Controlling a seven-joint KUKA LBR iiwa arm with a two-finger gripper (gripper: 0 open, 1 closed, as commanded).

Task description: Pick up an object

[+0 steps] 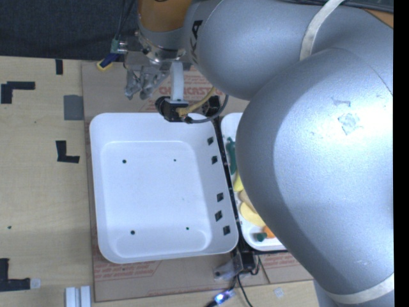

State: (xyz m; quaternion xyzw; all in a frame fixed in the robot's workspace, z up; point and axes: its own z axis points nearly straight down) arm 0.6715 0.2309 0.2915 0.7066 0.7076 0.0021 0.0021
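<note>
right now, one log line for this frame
arm: over right bin | gripper: above left bin far edge, nothing seen held | items: right bin

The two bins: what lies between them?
In the camera view, a black divider strip with clips runs between the left bin and the right bin.

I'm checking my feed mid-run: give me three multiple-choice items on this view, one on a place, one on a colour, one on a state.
1. Where is the tool?
A. beyond the far edge of the left bin
B. low inside the left bin
C. in front of the near edge of both bins

2. What colour is the band above the wrist?
A. blue
B. orange
C. green

3. How does the right bin show?
A. fully in the open
B. flipped over
C. mostly covered by the arm

Key:
1 A, the tool hangs over cardboard past the rim.
2 B, it reads orange.
3 C, a strip with some items shows beside the arm.
</note>
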